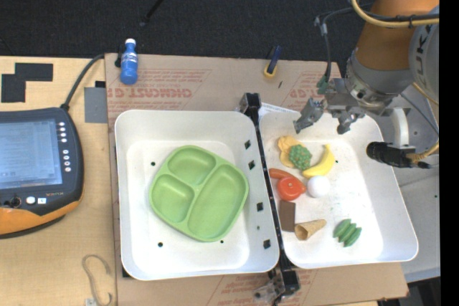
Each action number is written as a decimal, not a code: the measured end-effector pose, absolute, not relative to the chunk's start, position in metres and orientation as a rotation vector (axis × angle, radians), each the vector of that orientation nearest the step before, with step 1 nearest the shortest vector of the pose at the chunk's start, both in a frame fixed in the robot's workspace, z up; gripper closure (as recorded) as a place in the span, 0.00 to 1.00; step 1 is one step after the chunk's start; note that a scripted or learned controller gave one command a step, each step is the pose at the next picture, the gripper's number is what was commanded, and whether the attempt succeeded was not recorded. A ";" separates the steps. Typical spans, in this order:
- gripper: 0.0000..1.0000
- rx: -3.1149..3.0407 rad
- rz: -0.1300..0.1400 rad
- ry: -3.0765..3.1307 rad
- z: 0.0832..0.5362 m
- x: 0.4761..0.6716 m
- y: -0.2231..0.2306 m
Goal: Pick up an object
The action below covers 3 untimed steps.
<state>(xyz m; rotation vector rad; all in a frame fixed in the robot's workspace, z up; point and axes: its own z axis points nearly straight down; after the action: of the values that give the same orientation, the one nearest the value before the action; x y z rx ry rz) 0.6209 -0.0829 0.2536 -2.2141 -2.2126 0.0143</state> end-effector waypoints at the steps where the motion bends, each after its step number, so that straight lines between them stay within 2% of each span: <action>1: 0.00 -2.219 0.003 -2.220 0.260 0.623 -0.083; 3: 0.00 -2.217 0.008 -2.217 0.170 0.618 -0.082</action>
<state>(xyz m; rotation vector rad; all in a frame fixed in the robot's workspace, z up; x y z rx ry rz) 0.6180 -0.0815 0.1700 -2.2167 -2.2171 0.0079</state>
